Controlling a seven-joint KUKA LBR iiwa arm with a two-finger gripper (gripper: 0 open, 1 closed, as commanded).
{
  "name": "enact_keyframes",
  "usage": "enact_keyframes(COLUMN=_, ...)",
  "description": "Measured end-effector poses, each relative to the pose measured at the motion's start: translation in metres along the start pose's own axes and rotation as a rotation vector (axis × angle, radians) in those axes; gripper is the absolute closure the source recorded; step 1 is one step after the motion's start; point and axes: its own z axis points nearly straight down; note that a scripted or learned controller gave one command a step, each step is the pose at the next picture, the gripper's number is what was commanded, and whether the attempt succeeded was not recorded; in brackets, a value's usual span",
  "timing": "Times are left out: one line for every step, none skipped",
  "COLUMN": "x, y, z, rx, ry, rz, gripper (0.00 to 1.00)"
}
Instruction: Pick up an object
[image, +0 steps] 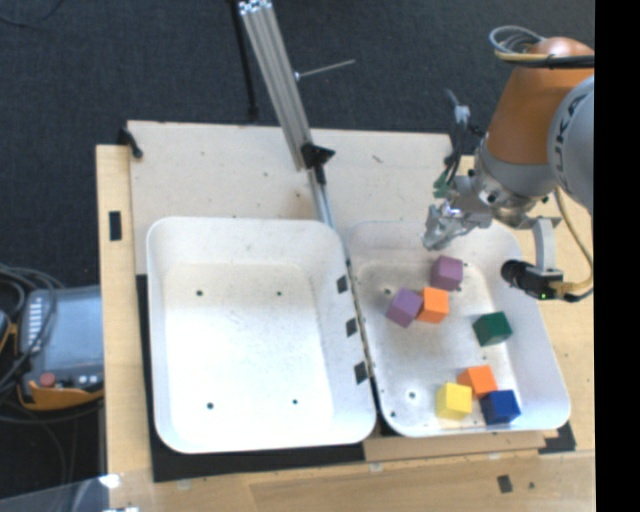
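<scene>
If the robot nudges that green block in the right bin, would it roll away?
Probably not: the green block looks cube-shaped with flat faces, so it should slide rather than roll. It looks stiff and small, likely light. It sits apart from the other blocks near the bin's rim, so it might stop there.

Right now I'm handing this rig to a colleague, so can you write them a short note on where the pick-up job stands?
End effector: hovering over the far end of the right bin, nothing visibly held; I cannot tell how its grip is set.
Blocks, all in the right bin: purple block just below the end effector; a second purple block touching an orange block; green block near the right wall; yellow block, small orange block and blue block clustered at the near end.
Left bin: no blocks.
Done: nothing lifted.
Left: grasp and raise one block.
</scene>
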Motion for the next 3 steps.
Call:
enact_keyframes(x=0.053, y=-0.006, z=0.009, rx=0.006, ry=0.000, rz=-0.003, gripper=1.00)
enact_keyframes(x=0.109, y=-0.017, z=0.008, rx=0.006, ry=0.001, rz=-0.005, gripper=1.00)
enact_keyframes(x=0.160, y=-0.014, z=0.015, rx=0.006, ry=0.001, rz=-0.005, gripper=1.00)
